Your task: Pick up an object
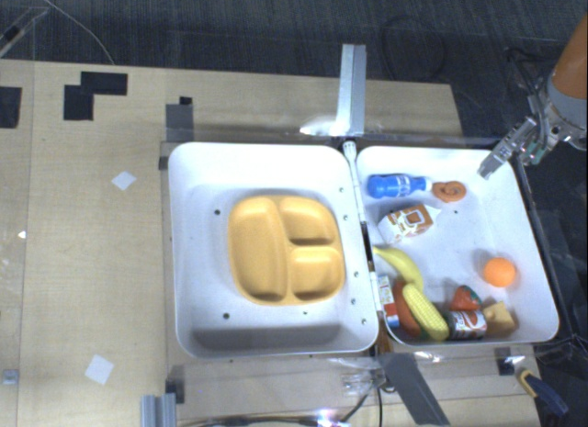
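**Mia:** Where is the tool [501, 157]?

**Sam:** Up at the far right corner of the right bin [542, 260], above the rim. It holds nothing.

**Mia:** Are its two parts apart or together?

**Sam:** I cannot tell. It is too small and blurry.

**Mia:** What is in that bin?

**Sam:** A blue bottle [397, 185] lies on its side near the top. Just right of it is a small orange disc [449, 191]. Below the bottle is a little white carton [407, 223]. An orange ball [500, 272] sits alone near the right wall.

**Mia:** And at the bottom?

**Sam:** A pile. A banana [401, 264], a corn cob [424, 312] touching it, a red can [467, 323], and a tan block [501, 318]. They are all packed close.

**Mia:** What about the left bin [197, 260]?

**Sam:** A yellow tray [283, 247] with three parts lies in the middle of it.

**Mia:** Is the tool near any toy?

**Sam:** The disc is nearest, but they are apart.
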Controlling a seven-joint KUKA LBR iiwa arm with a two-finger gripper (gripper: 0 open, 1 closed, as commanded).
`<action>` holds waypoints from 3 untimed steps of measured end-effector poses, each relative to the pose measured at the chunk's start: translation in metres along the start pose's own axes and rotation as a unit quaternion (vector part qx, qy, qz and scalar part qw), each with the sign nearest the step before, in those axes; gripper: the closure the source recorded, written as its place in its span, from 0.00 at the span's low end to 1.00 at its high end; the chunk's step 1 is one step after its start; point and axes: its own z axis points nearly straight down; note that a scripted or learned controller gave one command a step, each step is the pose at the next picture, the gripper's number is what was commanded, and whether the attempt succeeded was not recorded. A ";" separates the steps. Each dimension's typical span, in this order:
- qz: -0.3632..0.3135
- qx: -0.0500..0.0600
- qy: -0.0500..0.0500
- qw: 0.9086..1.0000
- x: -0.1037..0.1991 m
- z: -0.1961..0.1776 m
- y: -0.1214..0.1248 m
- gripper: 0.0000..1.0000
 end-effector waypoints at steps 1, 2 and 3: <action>0.000 0.001 0.002 1.000 0.001 0.003 0.000 0.00; 0.182 0.004 0.005 0.983 0.007 0.068 -0.005 0.00; 0.218 0.002 0.003 0.976 0.003 0.124 0.000 0.00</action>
